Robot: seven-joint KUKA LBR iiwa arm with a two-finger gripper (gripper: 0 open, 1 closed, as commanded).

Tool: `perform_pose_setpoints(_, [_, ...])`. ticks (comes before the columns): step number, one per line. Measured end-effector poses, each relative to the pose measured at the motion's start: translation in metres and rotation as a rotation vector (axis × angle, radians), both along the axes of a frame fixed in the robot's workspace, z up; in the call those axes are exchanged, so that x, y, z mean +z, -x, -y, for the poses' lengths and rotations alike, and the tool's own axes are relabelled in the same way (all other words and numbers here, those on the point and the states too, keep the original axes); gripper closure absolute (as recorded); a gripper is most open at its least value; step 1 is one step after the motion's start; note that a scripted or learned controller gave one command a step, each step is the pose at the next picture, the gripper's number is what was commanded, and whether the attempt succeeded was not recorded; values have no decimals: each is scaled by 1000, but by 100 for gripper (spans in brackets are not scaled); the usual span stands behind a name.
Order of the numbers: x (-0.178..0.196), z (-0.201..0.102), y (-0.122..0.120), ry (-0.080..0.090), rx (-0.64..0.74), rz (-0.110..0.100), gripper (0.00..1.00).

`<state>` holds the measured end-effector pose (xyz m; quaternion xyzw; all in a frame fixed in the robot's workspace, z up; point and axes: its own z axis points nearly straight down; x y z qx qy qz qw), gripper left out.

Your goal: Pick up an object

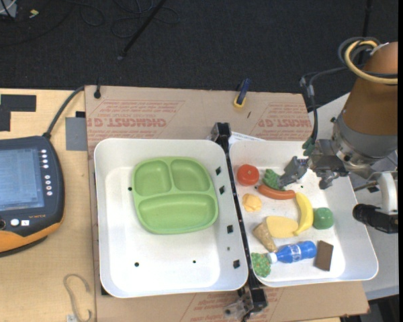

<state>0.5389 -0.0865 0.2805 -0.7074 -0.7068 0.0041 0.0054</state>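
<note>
Arm pose: I see the arm (369,106) reaching in from 3 o'clock, its orange band high at the upper right, wrist bent down over the far part of the right bin (363,263).
Gripper: the gripper (310,172) hangs over the bin's upper middle; I can make out two dark fingers set wide apart, one toward 9 o'clock and one toward 3 o'clock, with nothing between them.
Right bin, near edge: I count one water bottle (292,253) lying flat with a blue label, one green leafy piece (260,264) at its 9 o'clock end, and one brown block (324,255) at its 3 o'clock end.
Right bin, middle: one yellow wedge (280,226), one tan lump (263,234) touching it at 8 o'clock, one banana (304,212), one green ball (322,218) just beside the banana at 3 o'clock, one small orange-yellow piece (252,203).
Right bin, far part: one red tomato (248,174), one orange carrot (275,193), one green leafy vegetable (272,179) just at 9 o'clock of the gripper's left finger.
Left bin (114,247): one green divided plate (175,194) with three compartments.
Bench at 9 o'clock: one control pendant (20,190) with a lit screen.
</note>
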Motion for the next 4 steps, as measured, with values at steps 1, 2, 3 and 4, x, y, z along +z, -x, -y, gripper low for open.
perform_pose_setpoints(1, [5, 0, -1, 1, 1, 9, 0])
perform_pose_setpoints(2, [-41, 3, 4, 1, 1, 5, 0])
perform_pose_setpoints(3, [-90, 2, -4, 0, 1, 4, 0])
perform_pose_setpoints(4, [-136, -4, 3, 0, 1, 4, 0])
